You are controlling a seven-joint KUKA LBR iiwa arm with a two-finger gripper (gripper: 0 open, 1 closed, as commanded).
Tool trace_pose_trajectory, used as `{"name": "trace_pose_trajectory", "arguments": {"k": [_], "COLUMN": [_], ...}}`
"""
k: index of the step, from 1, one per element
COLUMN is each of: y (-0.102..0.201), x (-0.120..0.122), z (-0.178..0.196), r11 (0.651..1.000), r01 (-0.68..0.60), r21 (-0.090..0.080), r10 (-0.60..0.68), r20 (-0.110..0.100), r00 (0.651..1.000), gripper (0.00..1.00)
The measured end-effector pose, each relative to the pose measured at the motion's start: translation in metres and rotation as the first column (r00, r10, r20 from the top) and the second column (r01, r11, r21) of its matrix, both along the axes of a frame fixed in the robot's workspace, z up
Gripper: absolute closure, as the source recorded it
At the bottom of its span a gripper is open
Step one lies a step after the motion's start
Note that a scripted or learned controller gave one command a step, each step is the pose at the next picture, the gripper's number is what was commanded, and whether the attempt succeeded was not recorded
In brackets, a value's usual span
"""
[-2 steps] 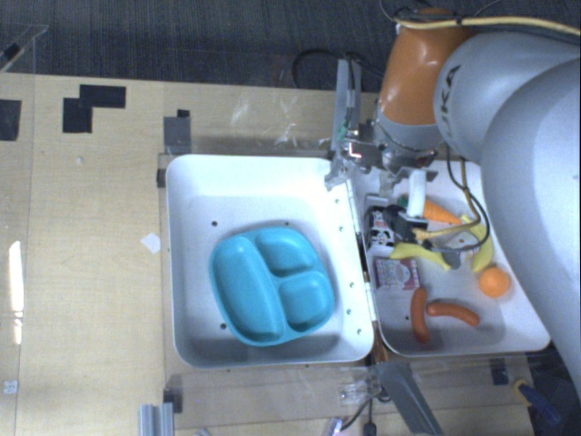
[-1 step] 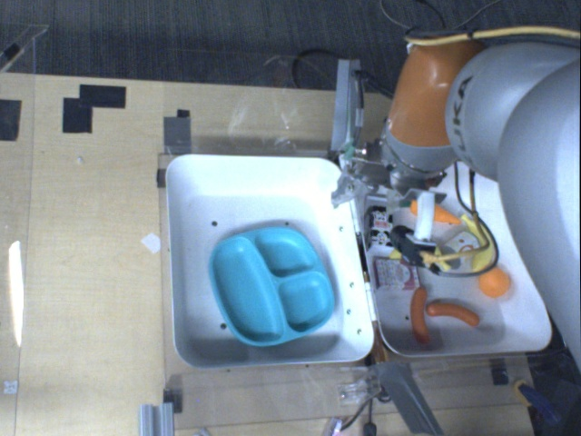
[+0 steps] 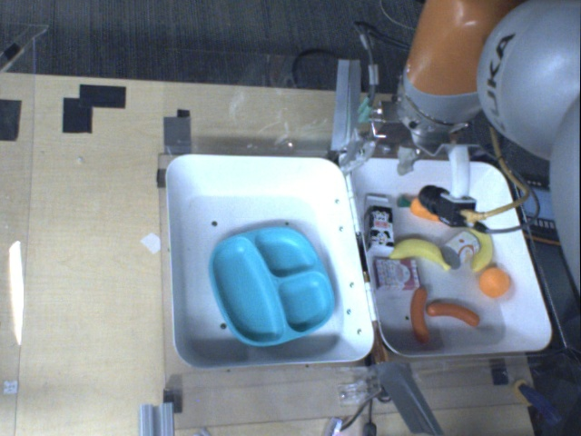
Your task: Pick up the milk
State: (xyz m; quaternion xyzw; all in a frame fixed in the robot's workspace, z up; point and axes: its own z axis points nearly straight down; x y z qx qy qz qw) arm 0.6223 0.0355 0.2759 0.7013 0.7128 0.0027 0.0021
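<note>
Ok so here's where I'm sitting: my arm (image 3: 536, 71) is reaching in from the right, the orange band (image 3: 445, 34) is tipping over the far edge of the bench, and my gripper (image 3: 431, 157) is pointing down and hanging over the far end of the right bin (image 3: 508, 323). Honestly I can't tell whether it's wide or narrow from up here, and nothing is showing in its grip.

The milk (image 3: 379, 227) is lying a bit nearer the camera than my gripper and off toward the left bin (image 3: 195, 207), tucked against the wall the two bins share. I'm not touching it.

Everything else in this bin is sitting on the camera side of my gripper too:
- a carrot (image 3: 418, 209), I think, closest to me, partly hidden
- a banana (image 3: 422, 252) just past the milk, with a pink-and-white box (image 3: 395, 273) poking out from under it
- a second banana (image 3: 486, 251) curling around a small round grey-white thing (image 3: 463, 243)
- an orange (image 3: 495, 282) just beyond that banana
- two sausages, one (image 3: 452, 312) lying crosswise and one (image 3: 418, 316) pointing away from me, farthest from my gripper

The left bin is holding a blue plate (image 3: 272, 284) with three compartments, well apart from my gripper, and nothing is lying on it.

Writing-wise, I'm only making out "KUKA" in dark letters on my grey casing, partly cut off. The milk's label looks black and white but it's coming out too small to read, same for the box.
</note>
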Motion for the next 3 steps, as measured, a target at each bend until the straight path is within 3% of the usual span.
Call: {"name": "trace_pose_trajectory", "arguments": {"k": [1, 2, 3], "y": [0.014, 0.021, -0.041], "x": [0.009, -0.009, -0.045], "z": [-0.091, -0.06, -0.09], "r11": [0.991, 0.986, 0.94], "r01": [-0.131, -0.167, -0.341], "r21": [-0.001, 0.0, -0.002], "r10": [0.131, 0.167, 0.341], "r20": [-0.004, -0.001, -0.002], "r00": [0.991, 0.986, 0.94], "gripper": [0.0, 0.0, 0.0]}}
